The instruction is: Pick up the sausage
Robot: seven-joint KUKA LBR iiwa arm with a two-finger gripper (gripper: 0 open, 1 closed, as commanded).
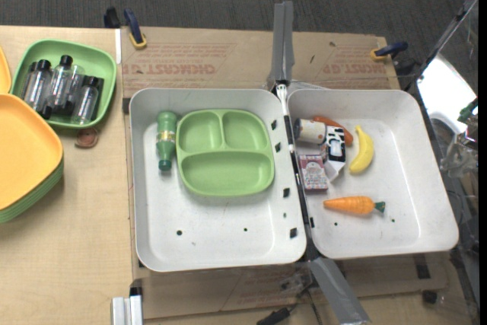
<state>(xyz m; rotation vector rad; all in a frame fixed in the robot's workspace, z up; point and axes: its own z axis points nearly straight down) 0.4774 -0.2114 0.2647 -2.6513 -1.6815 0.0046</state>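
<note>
- Sausage (pixel 332 122), reddish and mostly covered, is seen at the back left of the right bin (pixel 426 164), tucked behind a white cylinder (pixel 310 131) and a black-and-white packet (pixel 335 143).
- A wrong item could be grabbed, since these neighbours touch it.
- Banana (pixel 361 150), carrot (pixel 351 205) and a small carton (pixel 313 170) are crowded nearby.
- Gripper state cannot be told.

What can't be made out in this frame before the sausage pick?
- Sausage, camera view: mostly covered by the white can and black-and-white packet; only its red-orange top shows.
- Small box: print too small to read.
- Orange plates: cut by the left edge.
</note>
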